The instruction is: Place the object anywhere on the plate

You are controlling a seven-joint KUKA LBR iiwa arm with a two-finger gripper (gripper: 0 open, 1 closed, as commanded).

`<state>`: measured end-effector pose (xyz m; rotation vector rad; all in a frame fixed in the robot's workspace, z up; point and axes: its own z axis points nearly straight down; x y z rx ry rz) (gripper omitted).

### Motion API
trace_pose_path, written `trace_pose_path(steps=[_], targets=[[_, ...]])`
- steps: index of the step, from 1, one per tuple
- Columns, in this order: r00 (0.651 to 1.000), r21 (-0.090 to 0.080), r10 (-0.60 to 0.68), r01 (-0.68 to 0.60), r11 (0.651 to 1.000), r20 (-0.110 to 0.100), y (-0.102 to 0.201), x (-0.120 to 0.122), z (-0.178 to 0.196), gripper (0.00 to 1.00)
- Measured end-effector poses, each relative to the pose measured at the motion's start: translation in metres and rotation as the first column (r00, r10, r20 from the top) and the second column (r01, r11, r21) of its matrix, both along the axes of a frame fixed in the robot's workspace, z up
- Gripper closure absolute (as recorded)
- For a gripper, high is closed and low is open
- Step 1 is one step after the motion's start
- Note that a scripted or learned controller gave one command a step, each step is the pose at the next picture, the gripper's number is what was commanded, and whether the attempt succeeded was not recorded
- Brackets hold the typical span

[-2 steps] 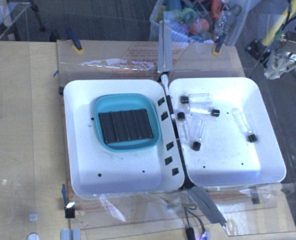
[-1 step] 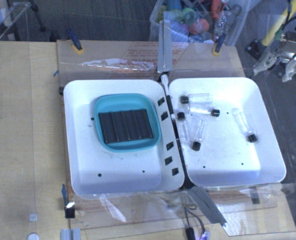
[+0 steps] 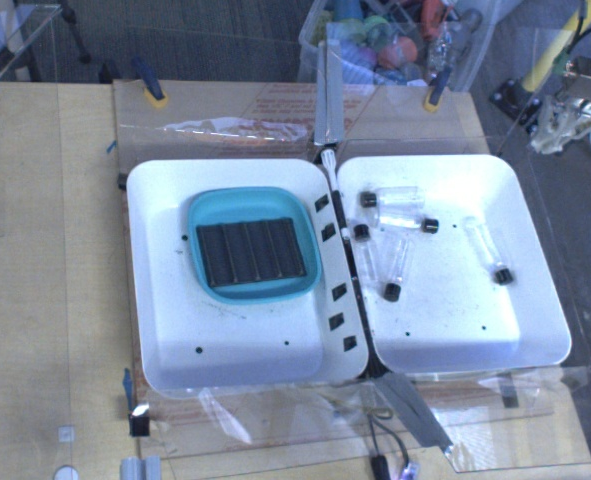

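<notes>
Blue plate [image 3: 252, 243] sits in left bin [image 3: 165, 268]; clear vials [image 3: 395, 211] scattered in right bin [image 3: 535, 298]. Claw state: cannot tell.

A wooden bench [image 3: 35, 268] carries two white bins [image 3: 165, 348] touching side by side.

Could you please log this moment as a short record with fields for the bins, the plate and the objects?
left bin: holds the plate
plate: teal, squarish, lying flat, with a dark ribbed insert on it
right bin: holds several clear vials with black caps
vials: one top left, one beside it, two near the divider, one apart at right
task state: no vial on the plate yet
</notes>
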<state>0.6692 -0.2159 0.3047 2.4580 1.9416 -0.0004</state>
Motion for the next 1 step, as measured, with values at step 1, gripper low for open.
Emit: trace_pose_path(steps=[1], targets=[[1.0,0.0,0.0,0.0,1.0,0.0,0.0002,0.0,-0.0001,0.0]])
